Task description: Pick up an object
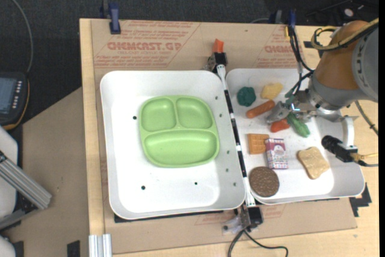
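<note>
The tool (289, 110) sits low in the right bin (346, 180) among small toy foods; its state cannot be determined. The nearest red piece (279, 126) appears light, rigid and smooth; grasp across its narrow width.

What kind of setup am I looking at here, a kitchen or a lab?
Most likely a robotics lab bench, not a kitchen. The two white bins sit on a clamped board. The food pieces, such as the bread slice, look like toys, and cables trail beside the gripper.
</note>
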`<state>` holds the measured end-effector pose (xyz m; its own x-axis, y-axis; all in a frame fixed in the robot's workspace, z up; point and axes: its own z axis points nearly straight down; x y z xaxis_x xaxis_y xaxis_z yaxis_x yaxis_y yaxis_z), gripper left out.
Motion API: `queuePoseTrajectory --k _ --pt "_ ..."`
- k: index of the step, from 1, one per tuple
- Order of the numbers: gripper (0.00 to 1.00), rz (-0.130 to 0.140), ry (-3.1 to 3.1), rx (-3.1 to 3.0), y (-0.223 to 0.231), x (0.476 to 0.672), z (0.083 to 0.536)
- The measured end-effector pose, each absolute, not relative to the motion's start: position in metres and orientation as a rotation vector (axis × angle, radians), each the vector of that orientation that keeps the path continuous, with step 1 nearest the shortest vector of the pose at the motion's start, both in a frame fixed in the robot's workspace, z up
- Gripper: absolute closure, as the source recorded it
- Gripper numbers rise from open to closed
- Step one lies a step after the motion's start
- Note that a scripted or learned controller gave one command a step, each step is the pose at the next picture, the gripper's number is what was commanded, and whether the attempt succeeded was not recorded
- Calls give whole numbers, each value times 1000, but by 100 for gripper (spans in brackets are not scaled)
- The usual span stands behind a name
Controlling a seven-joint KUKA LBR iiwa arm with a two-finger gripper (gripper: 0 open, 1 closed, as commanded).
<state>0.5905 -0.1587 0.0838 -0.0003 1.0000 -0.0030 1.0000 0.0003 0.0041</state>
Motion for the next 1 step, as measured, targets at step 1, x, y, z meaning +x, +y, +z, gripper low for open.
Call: queuePoseTrajectory --k 1 --pt "0 10 2216 2210 -129 572 90"
